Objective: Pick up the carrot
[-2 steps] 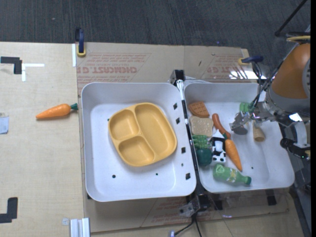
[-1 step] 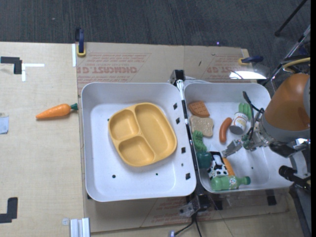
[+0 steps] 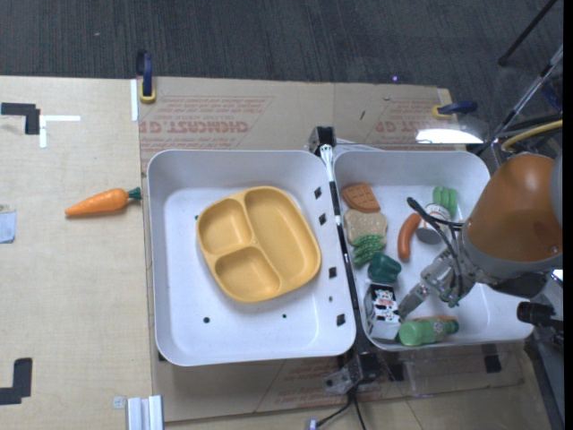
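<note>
The carrot lies on the bare wooden bench left of both bins, orange with a small green top pointing right toward the left bin. My gripper hangs low in the right bin, near its front edge and far from the carrot. It sits just above a green bottle-shaped toy and beside a small black-and-white carton. A thin orange sliver shows under the gripper; I cannot tell what it is.
A yellow divided plate lies in the left bin. The right bin holds a bread slice, a sandwich piece, a sausage, a dark green pepper and a light green toy.
</note>
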